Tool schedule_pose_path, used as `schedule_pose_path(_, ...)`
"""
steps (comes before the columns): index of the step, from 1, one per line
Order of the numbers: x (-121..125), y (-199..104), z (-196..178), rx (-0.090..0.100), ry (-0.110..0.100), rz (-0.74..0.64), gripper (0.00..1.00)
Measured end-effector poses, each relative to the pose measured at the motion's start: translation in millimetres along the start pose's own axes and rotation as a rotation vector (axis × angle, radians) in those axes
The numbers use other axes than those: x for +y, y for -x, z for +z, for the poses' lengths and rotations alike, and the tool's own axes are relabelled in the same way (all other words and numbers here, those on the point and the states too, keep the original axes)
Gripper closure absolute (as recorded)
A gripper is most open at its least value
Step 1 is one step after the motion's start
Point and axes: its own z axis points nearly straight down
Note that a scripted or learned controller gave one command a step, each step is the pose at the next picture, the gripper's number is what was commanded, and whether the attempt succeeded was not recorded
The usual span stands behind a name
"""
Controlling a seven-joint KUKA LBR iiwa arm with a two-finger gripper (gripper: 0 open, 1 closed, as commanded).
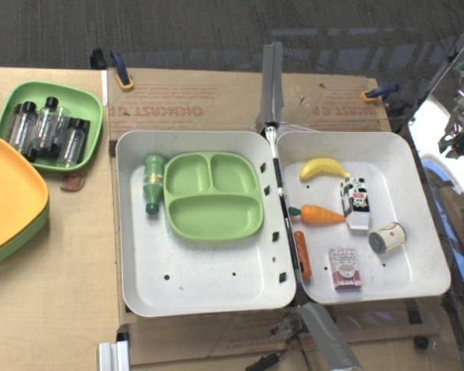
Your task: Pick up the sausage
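Sausage lies along the left wall of the right bin

The bench (54, 284) fills the frame's lower part, with a sheet of brown cardboard (193, 107) under the two bins. The left bin (193, 284) sits at the centre of the frame and the right bin (402, 277) just beside it, their inner walls touching. At the far left edge a stack of orange plates (11, 199) overlaps the frame border. A green divided plate (213, 195) rests in the upper half of the left bin. In the upper left, a green square dish (89, 110) holds several small dark-capped bottles (46, 130).

In the right bin, a banana (323, 167) lies near the top, and a carrot (319, 215) sits below it, its green end towards the dividing wall. The sausage (301, 253), reddish-orange and slim, lies lengthwise against the bin's left wall, lower left of that bin, just below the carrot and left of a small pink box (344, 269). A white patterned pack (356, 203) stands right of the carrot, and a small grey-and-cream cup (387, 238) lies on its side below and to the right of the pack. A green bottle (153, 182) lies in the left bin just beside the divided plate's left edge.

Whether the pincer is released or clenched cannot be told
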Motion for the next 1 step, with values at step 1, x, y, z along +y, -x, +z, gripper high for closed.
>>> schedule_pose_path(1,-33.5,12.1,-23.5,0.000,0.000,0.275,1.00)
